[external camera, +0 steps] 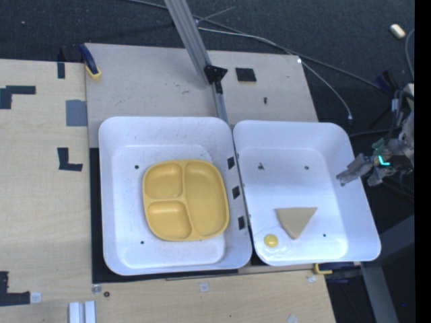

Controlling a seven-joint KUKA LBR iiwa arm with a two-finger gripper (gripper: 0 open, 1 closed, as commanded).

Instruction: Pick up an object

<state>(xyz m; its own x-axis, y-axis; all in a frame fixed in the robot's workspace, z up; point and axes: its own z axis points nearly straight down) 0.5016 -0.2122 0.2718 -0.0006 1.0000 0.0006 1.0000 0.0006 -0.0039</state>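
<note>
A view from above of a pale bench holding two shallow white bins side by side. My hand sits at the far right of the scene, just past the right rim of the right bin, above its edge and not inside it. It is small and partly blurred here, so I cannot tell how wide it is spread, and I see nothing in its grip.

In the right bin, toward the near side, lies a tan triangular piece, flat on the floor, one point aimed at the near edge. Just to its left and a little nearer sits a small yellow round object, close beside the triangle; I cannot tell if they touch. Both lie well apart from my hand.

The left bin holds a yellow divided plate with three compartments, lying flat near the middle.

A grey metal bar slants in from the far edge toward the gap between the bins.
</note>
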